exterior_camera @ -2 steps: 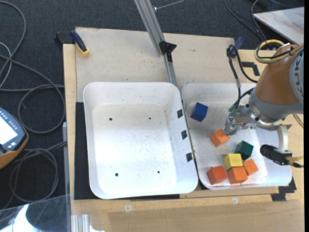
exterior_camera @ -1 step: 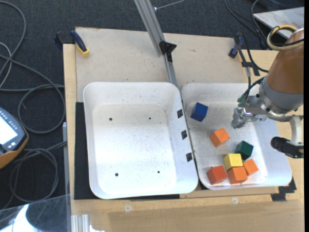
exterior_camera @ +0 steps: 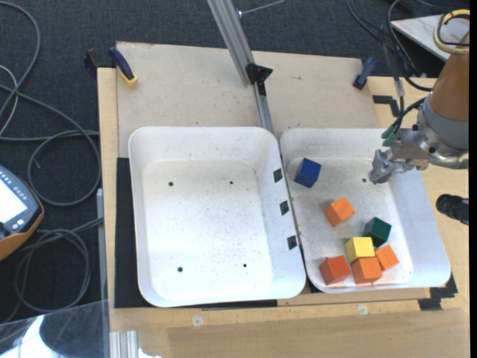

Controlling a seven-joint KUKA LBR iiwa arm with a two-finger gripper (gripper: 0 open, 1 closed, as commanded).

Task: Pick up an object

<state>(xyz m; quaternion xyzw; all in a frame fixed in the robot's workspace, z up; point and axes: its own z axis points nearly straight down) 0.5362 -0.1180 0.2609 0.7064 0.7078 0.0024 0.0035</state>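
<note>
- Currently, you see the gripper [exterior_camera: 378, 171] above the upper right part of the right bin [exterior_camera: 425, 222], near its far right wall, with nothing between its fingers that I can make out.
- I cannot tell whether the fingers are spread or pressed together; they look small and dark at this angle.
- I judge that the task is in the approach step: no object is lifted yet, and all blocks lie on the floor of the right bin.
- The blue block [exterior_camera: 307, 172] lies alone near the bin's upper left, well apart from the gripper.
- An orange block [exterior_camera: 339, 210] lies near the middle, a little tilted, with free space around it.
- The dark green block [exterior_camera: 378, 230] lies just beside a tight group at the near edge: a yellow block [exterior_camera: 360, 247], a second orange block [exterior_camera: 386, 257], a third orange block [exterior_camera: 366, 270] and a red-orange block [exterior_camera: 335, 268].
- For the next move, I think you need to choose a free block, perhaps the blue one or the middle orange one, and bring the gripper over it before you go down.
- The crowded group may be harder, because the neighbours leave little room for the fingers.
- The blocks look like small cubes with matte painted faces and sharp edges, probably hard.
- The bins are shallow white trays, smooth with rounded corners and dark speckles; the left bin [exterior_camera: 149, 222] holds no blocks.
- The tabletop [exterior_camera: 186, 88] looks like pale plain wood.
</note>
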